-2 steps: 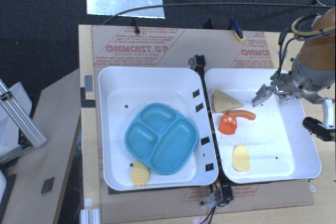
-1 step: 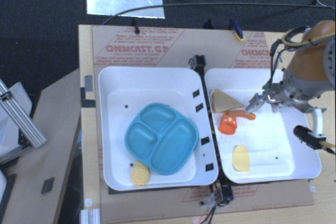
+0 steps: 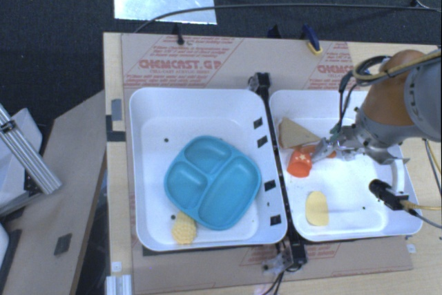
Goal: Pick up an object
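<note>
A tan wooden bench (image 3: 83,148) stands on dark carpet, topped by a brown cardboard sheet (image 3: 207,55) printed in red. On it sit two shallow white plastic bins. The left bin (image 3: 148,107) holds a blue sectioned plastic plate (image 3: 213,182) and a small yellow corn cob (image 3: 184,228) touching its lower edge. The right bin (image 3: 324,97) holds a tan wedge (image 3: 297,132), a pale yellow oval piece (image 3: 317,208), and a small orange cup (image 3: 300,163), which touches the gripper (image 3: 324,148); whether the jaws are open or closed cannot be told.

The brown board (image 3: 207,55) under the bins reads "CHEMCAST GP" in red (repeated, partly cut off, at right)
</note>
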Available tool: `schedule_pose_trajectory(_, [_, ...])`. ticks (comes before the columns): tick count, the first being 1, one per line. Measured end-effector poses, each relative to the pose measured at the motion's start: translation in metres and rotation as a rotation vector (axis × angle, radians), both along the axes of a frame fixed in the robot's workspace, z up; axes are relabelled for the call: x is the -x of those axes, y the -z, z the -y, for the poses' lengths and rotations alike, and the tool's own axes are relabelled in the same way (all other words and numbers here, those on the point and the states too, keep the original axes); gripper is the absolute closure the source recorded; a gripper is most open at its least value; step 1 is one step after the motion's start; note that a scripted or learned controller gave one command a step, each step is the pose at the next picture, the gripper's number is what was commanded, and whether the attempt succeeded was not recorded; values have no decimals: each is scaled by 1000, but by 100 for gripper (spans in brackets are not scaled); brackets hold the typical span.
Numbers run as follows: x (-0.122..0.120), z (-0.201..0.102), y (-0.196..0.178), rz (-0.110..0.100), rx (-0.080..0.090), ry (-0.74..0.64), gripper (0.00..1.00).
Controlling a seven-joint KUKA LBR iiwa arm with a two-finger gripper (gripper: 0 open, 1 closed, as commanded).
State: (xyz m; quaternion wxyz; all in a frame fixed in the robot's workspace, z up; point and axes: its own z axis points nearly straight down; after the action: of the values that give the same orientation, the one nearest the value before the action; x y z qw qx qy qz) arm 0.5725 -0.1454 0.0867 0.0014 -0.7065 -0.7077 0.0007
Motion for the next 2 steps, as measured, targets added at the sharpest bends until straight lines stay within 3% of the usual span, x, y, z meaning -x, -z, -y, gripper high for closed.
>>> schedule_pose_trajectory(1, [-1, 0, 2, 4, 1, 1, 0])
schedule_pose_trajectory(2, [-1, 0, -9, 6, 2, 1, 100])
